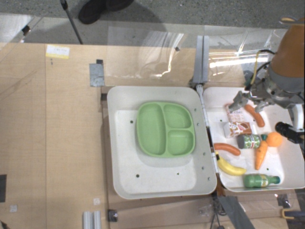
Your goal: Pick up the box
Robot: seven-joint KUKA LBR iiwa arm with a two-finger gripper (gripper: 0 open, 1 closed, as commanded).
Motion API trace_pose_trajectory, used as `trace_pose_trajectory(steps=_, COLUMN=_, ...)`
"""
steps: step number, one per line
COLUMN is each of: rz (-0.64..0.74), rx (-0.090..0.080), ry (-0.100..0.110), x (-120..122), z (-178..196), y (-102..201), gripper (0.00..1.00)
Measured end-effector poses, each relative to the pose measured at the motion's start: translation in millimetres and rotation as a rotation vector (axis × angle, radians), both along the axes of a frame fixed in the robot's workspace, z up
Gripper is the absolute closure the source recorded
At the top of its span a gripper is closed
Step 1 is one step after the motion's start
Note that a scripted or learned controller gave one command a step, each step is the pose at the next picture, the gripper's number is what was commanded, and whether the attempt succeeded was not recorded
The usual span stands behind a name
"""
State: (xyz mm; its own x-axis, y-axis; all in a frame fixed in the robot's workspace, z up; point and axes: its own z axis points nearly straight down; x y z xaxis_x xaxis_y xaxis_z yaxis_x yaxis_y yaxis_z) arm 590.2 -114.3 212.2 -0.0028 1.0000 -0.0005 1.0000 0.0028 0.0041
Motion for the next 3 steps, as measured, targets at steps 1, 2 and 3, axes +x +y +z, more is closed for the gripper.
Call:
trace_pose_trajectory(steps=1, rz=-0.201, rx=0.0, ry=0.0, x=48, z=-53, y=-14, gripper=0.0)
trace_pose_trajectory(steps=2, rz=-0.147, rx=-0.001, ry=0.001, x=74, z=-121, y=-23, gripper=0.0)
trace_pose_trajectory(steps=3, rz=-0.141, rx=-0.003, ry=-0.008, x=77, z=-107, y=-23, gripper=1.0)
